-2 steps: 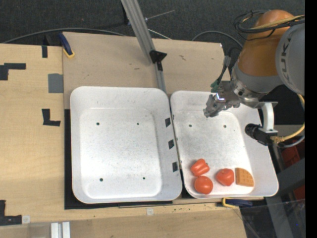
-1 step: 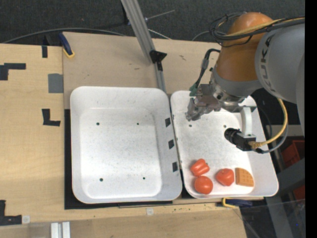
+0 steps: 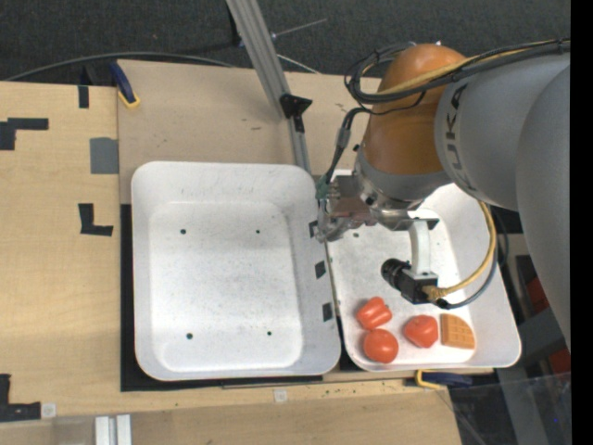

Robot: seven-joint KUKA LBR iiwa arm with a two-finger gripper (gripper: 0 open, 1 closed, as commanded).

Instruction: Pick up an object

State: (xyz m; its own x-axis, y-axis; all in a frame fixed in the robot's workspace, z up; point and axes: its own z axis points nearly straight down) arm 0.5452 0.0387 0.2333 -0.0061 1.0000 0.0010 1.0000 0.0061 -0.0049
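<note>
In the right bin (image 3: 491, 346), near its front edge, lie three red rounded pieces: one (image 3: 373, 312) at the left, one (image 3: 380, 345) just below it, and one (image 3: 421, 330) to their right. A tan waffle-like square (image 3: 457, 332) lies beside them. My gripper (image 3: 335, 219) hangs from the grey arm with its orange band (image 3: 408, 109), over the rear left corner of the right bin, close to the wall between the two bins. It stands well behind the red pieces.
The left bin (image 3: 222, 267) lies beside the right one. A slanted metal rail (image 3: 264, 49) runs down from the top toward the bins' rear. A black fitting with a yellow cable (image 3: 412, 281) hangs from the arm above the right bin.
</note>
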